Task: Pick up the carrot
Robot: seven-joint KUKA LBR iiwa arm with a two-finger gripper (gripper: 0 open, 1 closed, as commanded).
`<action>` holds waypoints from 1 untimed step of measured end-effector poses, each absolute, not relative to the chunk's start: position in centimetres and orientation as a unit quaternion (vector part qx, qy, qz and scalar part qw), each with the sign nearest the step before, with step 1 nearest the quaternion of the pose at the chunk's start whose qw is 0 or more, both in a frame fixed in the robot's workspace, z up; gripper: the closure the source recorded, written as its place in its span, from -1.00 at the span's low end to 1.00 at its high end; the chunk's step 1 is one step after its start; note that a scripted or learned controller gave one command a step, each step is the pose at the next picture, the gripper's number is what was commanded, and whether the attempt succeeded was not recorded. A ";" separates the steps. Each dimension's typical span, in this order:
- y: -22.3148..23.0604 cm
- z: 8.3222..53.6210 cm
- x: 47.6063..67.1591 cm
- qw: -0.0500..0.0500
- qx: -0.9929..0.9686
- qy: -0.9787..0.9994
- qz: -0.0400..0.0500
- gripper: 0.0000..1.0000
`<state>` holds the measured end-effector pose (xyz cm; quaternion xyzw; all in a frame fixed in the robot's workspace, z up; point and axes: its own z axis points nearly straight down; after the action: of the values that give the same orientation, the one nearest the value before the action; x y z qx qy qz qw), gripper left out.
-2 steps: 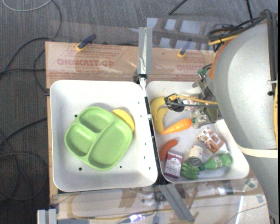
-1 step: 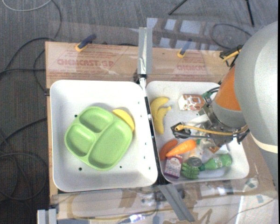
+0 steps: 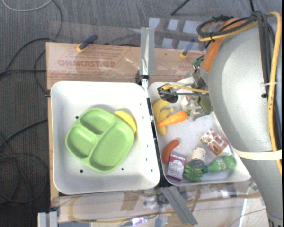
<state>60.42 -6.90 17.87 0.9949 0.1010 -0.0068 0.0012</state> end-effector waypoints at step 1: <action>-4.6 20.5 63.3 0.001 0.992 0.127 -0.007 1.00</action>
<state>63.28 -4.63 20.50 0.9918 0.1273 -0.0066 0.0006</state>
